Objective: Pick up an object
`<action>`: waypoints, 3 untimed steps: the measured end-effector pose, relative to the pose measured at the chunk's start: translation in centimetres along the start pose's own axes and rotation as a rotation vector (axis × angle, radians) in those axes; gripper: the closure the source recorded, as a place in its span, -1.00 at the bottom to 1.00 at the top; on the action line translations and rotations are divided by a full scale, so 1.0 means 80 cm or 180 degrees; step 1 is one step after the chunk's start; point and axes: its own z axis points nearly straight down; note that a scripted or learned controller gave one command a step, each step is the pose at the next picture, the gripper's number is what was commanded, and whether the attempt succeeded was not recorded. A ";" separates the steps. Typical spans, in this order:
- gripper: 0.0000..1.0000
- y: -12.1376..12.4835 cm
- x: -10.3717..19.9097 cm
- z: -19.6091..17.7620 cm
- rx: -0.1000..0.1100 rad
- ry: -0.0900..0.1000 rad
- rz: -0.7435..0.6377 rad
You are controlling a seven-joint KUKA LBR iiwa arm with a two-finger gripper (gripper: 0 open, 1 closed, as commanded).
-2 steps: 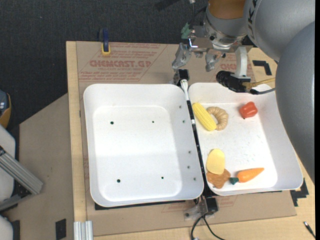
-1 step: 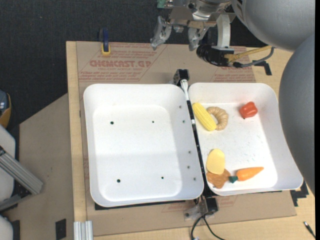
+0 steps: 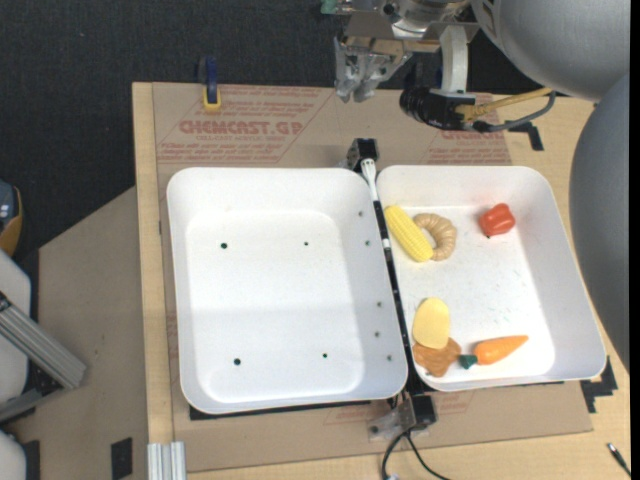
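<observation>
The end effector (image 3: 357,76) hangs above the desk (image 3: 270,128) behind the bins, fingers close together, grasping nothing. Corn (image 3: 408,232), pretzel (image 3: 440,234), pepper (image 3: 497,220) and carrot (image 3: 499,348) lie in the right bin (image 3: 560,268).

Right white plastic bin (image 3: 560,268): yellow corn cob (image 3: 407,232) left, touching tan ring-shaped pastry (image 3: 439,234); red pepper (image 3: 497,220) right.
Front: orange carrot (image 3: 498,348).

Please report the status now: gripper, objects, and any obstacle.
Gripper above the bench, behind the bins, holding nothing. Corn, tan ring, red piece, carrot, yellow piece lie in right bin. No obstacle above them.
</observation>
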 end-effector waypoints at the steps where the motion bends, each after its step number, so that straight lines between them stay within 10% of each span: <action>1: 1.00 -0.025 0.093 -0.087 -0.0013 0.0019 -0.0020; 2: 1.00 -0.053 0.126 0.053 0.0055 -0.0004 -0.0003; 3: 1.00 -0.087 0.124 0.003 0.0007 0.0010 0.0002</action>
